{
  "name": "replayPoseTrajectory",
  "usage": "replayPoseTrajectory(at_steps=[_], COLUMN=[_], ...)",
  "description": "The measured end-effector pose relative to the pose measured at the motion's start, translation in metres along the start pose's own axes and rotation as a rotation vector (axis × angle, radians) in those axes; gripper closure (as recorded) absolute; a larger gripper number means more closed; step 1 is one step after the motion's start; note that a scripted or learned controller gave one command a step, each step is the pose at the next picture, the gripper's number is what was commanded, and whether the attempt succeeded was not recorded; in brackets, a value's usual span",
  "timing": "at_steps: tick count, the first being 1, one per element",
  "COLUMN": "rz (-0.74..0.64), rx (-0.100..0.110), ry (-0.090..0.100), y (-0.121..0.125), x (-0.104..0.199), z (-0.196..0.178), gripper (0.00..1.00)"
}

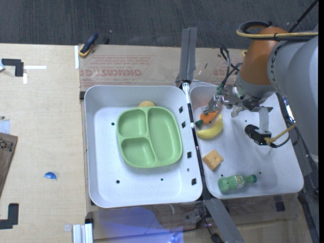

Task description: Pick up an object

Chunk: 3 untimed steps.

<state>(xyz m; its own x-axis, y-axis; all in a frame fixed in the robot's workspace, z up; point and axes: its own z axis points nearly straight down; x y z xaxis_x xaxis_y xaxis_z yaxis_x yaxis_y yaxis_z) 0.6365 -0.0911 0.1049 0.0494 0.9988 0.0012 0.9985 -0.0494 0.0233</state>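
Note:
The right bin (276, 172) holds an orange carrot-like toy (209, 118) with a green end, a yellow banana (211, 130) just in front of it, an orange wedge block (212, 160) and a green bottle (236, 182) lying on its side near the front. My gripper (214, 106) reaches in from the right and sits low at the bin's back left, directly over the carrot toy's far end. Its tip is small and partly hidden by the wrist.
The left bin (101, 151) carries a green divided plate (150, 136), with a small yellow object (147, 104) peeking out behind it. The grey arm and a black cable loop (255, 133) hang over the right bin's back right. A divider wall (191, 130) separates the bins.

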Motion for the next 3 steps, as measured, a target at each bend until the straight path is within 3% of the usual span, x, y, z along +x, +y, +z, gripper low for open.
replayPoseTrajectory(at_steps=[1, 2, 3], rz=[-0.048, -0.238, -0.251], rx=[0.024, 0.021, 0.023], ry=[-0.003, 0.000, 0.001], y=[0.024, 0.023, -0.016], x=[0.009, -0.017, -0.033], z=[-0.086, 0.013, 0.012], gripper=[0.00, 0.00, 0.00])
